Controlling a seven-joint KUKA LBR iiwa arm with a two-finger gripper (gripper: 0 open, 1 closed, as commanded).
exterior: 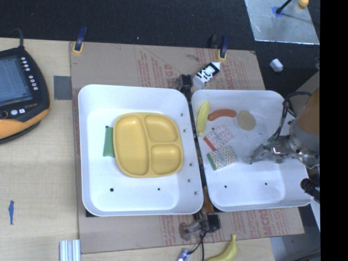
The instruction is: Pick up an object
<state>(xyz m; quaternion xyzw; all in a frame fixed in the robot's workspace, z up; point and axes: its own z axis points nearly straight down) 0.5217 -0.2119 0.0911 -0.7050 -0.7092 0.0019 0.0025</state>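
1. Right bin (272, 194): a banana (202, 117) lies along the left wall, a sausage (222, 113) just right of its top end, a tan disc (246, 120) further right near the back wall.
2. Below the sausage lie two flat packets, a red-printed packet (218, 137) and, in front of it, a dotted packet (222, 157); the two sit close, corners almost touching.
3. My gripper (260, 155) is low over the right half of this bin, pointing left, well apart from the packets and below the disc. Nothing is between its fingers; how far they are parted I cannot tell.
4. My arm (307, 118) enters from the right, over the bin's right wall.
5. Left bin (98, 194): a yellow tray (147, 143) with three compartments sits at the centre, a green piece (108, 141) showing from under its left edge.
6. Both bins stand side by side on a cardboard sheet (157, 64) clamped to the bench (32, 189).
7. On the bench: a pendant (19, 91) at far left and a second banana (225, 251) at the front edge, outside the bins.
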